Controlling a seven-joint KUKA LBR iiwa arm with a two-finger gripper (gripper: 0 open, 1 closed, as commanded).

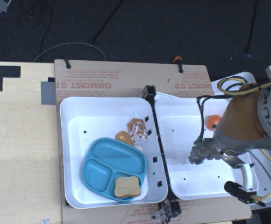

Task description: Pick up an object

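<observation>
In the left bin (74,120) lies a blue divided plate (111,167) with a tan slice of bread (127,186) in its near compartment. Just behind the plate are a small orange-brown item (123,136) and a clear packet with a brown printed snack (137,128). An orange ball (213,121) rests at the far right of the right bin (182,125), partly hidden by the arm. My gripper (198,154) hangs low over the middle of the right bin, left of the ball and a little nearer. Nothing shows between its fingers.
A black divider (156,148) runs between the two bins. Cardboard (126,80) lies under and behind them. The arm's grey and orange body (240,125) covers the right bin's right side. Light wooden bench top (18,148) stretches to the left.
</observation>
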